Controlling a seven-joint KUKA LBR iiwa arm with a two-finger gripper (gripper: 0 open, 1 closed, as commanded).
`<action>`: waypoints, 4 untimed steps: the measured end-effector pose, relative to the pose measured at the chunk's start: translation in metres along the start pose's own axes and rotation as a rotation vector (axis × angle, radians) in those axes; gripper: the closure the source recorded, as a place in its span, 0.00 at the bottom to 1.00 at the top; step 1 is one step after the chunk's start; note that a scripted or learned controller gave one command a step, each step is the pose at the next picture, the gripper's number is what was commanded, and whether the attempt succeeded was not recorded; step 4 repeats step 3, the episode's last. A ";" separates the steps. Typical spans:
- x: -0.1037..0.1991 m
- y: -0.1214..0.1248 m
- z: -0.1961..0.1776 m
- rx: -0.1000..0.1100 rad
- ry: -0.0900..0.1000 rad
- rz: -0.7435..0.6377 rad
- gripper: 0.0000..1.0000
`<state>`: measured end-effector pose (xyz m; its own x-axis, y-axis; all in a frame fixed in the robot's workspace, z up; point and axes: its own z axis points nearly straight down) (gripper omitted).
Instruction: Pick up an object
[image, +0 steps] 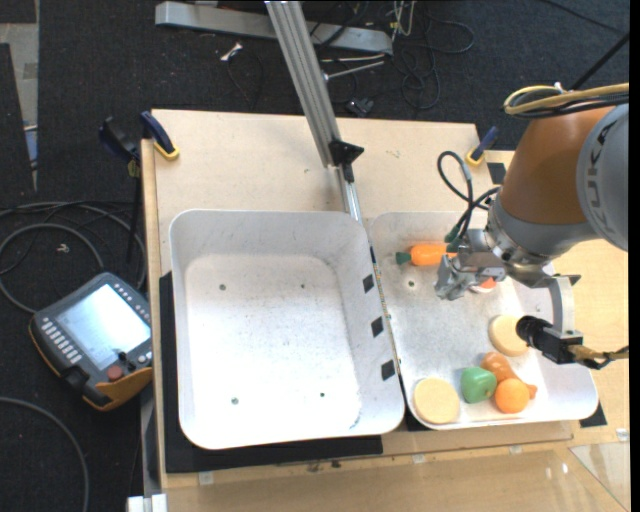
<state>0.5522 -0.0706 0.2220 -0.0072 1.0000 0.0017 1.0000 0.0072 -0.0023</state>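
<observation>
claw (455, 283) low in right bin (430, 330), grip state unclear | carrot (428, 255) just beside, upper left | advice: centre over carrot, close across its narrow width, lift straight

The gripper (455, 283) hangs low in the right white plastic bin (420, 330), just beside an orange toy carrot (428, 254). A pale round disc (437, 399), green block (477, 383) and orange ball (512, 396) cluster near the bin's front edge.

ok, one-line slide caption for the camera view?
Arm's tool low in the right bin beside a carrot; other toy foods cluster at the near corner.
</observation>
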 end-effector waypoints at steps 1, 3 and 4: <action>0.051 -0.005 -0.009 -0.002 0.000 -0.002 1.00; 0.160 -0.043 -0.015 -0.002 0.001 -0.002 1.00; 0.160 -0.043 -0.015 -0.002 0.001 -0.002 1.00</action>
